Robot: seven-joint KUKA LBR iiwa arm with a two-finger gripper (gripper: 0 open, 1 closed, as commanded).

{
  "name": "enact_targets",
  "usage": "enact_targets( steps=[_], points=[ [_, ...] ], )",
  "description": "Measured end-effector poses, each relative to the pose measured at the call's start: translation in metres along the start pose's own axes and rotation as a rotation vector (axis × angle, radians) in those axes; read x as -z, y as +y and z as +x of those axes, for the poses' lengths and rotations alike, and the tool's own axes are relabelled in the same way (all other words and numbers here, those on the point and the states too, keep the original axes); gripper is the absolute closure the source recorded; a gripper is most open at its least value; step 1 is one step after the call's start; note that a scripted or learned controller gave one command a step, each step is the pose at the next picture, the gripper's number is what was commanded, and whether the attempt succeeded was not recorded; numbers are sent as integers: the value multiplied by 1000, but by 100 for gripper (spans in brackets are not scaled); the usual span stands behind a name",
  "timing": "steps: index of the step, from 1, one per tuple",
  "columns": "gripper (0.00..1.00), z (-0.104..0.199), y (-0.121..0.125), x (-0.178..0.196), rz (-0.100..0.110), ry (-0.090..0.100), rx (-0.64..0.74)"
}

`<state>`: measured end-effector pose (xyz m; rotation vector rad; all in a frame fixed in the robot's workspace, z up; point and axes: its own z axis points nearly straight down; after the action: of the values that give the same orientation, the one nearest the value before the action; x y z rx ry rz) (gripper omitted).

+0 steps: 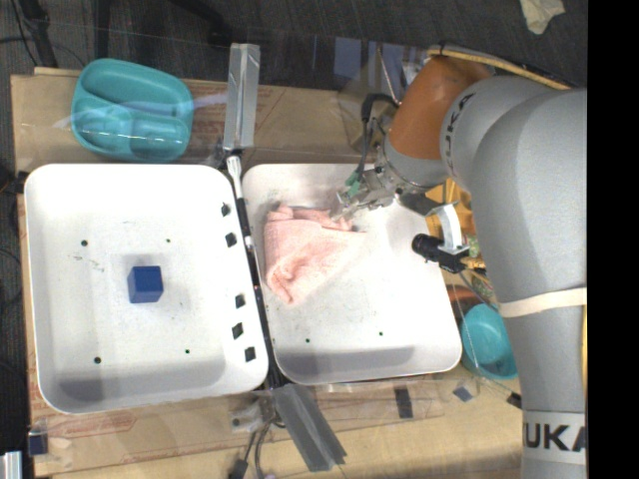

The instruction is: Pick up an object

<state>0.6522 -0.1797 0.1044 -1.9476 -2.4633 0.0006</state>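
Pink cloth (305, 250) crumpled in right bin (419, 347), fingers (351, 197) at its upper edge; grip state unclear. Blue cube (146, 283) in left bin (60, 367). Wooden counter (130, 442), dark floor (300, 8).

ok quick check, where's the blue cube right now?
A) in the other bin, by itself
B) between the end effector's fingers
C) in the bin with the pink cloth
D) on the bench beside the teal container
A: the blue cube sits alone on the floor of the left bin, while the pink cloth lies in the right bin, where the end effector is.
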Motion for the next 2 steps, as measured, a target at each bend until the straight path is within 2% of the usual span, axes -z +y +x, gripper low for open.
enact_targets(
  steps=[1,2],
  points=[
    [0,0,0,0,0,0,0],
    [100,0,1,11,-1,-1,3]
  ],
)
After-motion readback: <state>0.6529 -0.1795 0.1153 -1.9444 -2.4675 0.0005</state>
